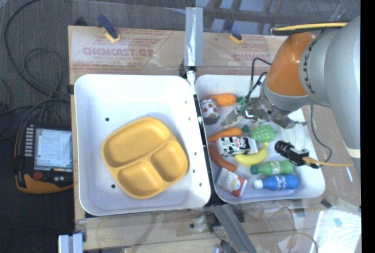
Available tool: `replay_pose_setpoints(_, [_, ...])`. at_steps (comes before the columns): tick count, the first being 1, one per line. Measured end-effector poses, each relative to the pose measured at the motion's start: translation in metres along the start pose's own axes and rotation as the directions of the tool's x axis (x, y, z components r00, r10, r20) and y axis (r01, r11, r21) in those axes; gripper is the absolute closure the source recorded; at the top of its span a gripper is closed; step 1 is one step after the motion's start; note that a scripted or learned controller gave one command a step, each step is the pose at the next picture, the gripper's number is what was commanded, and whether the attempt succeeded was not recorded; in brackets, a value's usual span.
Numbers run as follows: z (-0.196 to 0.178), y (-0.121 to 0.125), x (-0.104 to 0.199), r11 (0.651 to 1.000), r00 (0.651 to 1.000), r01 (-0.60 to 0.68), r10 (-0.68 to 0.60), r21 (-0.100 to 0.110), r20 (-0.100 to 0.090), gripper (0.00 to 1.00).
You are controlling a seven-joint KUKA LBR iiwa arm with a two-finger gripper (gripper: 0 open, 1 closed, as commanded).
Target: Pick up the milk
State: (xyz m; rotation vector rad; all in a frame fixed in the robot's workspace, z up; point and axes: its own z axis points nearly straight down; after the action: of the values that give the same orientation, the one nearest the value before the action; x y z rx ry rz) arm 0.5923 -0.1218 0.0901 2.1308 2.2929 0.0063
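The milk (238, 144), a small carton printed in black and white, lies flat near the middle of the right bin (313, 187), and everything here is placed from it. Just above its left end an orange carrot (225, 134) lies slantwise, close enough to touch. Pressed against its lower edge sits a yellow banana (252, 157), curving off to the right. Left and below, a red-orange sausage-like piece (221, 159) runs diagonally, and below that a red and white pouch (230, 182) rests by the bin's front wall. To the lower right of the milk two bottles lie on their sides, a green one (274, 168) and beneath it a blue one (277, 182). Right of the milk, just beside it, is a bumpy green vegetable (262, 133), and further up a second carrot (223, 99) and a small brown can (209, 110). The tool (251, 111) hangs above and to the right of the milk, over the green vegetable's upper edge, apart from the carton; whether it is spread or pressed together I cannot tell. The grey arm with its orange band (290, 67) looms behind it. Well to the left of the milk, the left bin (94, 93) carries a yellow divided tray (145, 156). On the floor beyond the tabletop lies a handheld pendant (44, 157).
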Motion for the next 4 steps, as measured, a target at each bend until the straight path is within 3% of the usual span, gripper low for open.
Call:
replay_pose_setpoints(1, [-0.029,0.034,-0.059,1.0,1.0,-0.018,0.018,0.011,-0.003,0.0])
replay_pose_setpoints(2, [-0.001,-0.024,-0.004,0.999,0.999,0.035,-0.035,0.0,0.0,0.0])
replay_pose_setpoints(3, [-0.002,-0.066,0.02,0.988,0.988,0.152,-0.152,-0.007,0.002,0.0])
replay_pose_setpoints(4, [-0.024,-0.105,0.022,0.997,0.997,0.073,-0.073,0.004,-0.007,0.0])
